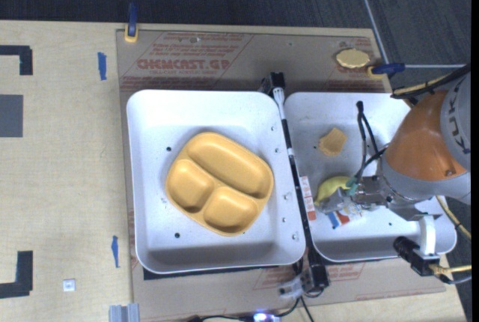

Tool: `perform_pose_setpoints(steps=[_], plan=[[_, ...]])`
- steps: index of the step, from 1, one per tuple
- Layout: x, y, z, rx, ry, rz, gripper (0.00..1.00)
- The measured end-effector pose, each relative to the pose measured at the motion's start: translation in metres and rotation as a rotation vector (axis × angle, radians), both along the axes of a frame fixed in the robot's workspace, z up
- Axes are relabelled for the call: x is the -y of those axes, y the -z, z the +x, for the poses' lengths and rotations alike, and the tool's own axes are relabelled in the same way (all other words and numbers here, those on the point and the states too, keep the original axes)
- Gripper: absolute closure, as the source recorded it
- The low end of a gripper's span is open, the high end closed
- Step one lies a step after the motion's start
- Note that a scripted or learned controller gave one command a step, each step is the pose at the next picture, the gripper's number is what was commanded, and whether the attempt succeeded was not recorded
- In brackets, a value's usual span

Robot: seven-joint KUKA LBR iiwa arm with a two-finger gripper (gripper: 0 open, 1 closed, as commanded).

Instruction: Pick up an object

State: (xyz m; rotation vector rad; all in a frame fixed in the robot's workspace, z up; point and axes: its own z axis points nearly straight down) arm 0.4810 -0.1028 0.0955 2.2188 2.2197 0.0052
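The gripper [346, 197] sits low in the right bin [374, 242], touching a yellow object [334, 186]; its finger spacing cannot be told. A tan chunk [332, 141] lies at twelve o'clock, perhaps foam. A yellow divided tray [218, 182] fills the left bin [150, 163].

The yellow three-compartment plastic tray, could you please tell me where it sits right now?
The yellow three-compartment plastic tray lies tilted in the middle of the left white bin, apart from the gripper working in the right white bin.

bright, even overhead light | soft shadows — slightly blurry, low resolution
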Motion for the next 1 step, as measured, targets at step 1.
perform_pose_setpoints(steps=[1], plan=[[-0.0099,0.0098,-0.0014,-0.003,0.001,-0.001,0.00]])
